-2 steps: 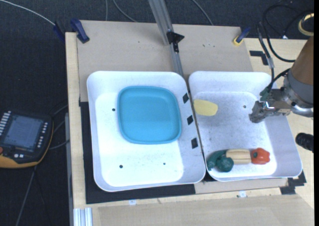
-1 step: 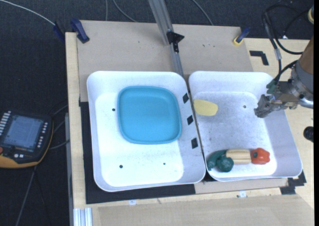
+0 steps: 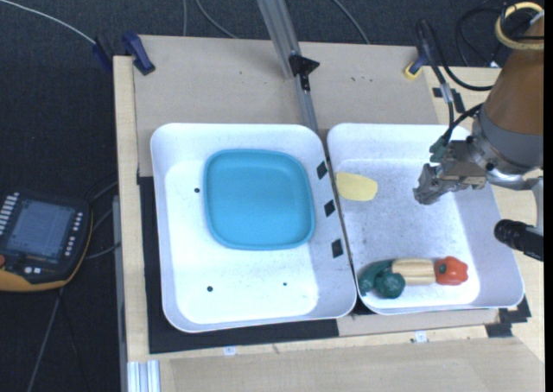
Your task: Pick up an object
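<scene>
1. camera view: gripper [image 3: 429,192] over the right bin [image 3: 484,295], finger state unclear, arm cut off at right edge.
2. yellow piece [image 3: 356,186] by the divider; green, wooden and red objects [image 3: 415,274] at the near wall.
3. blue plate [image 3: 259,199] in the left bin [image 3: 173,209].

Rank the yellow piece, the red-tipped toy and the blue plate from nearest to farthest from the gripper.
From the gripper:
1. Yellow piece, right bin, to the gripper's left in the camera view.
2. Red-tipped toy, right bin's front edge.
3. Blue plate, left bin.
</scene>
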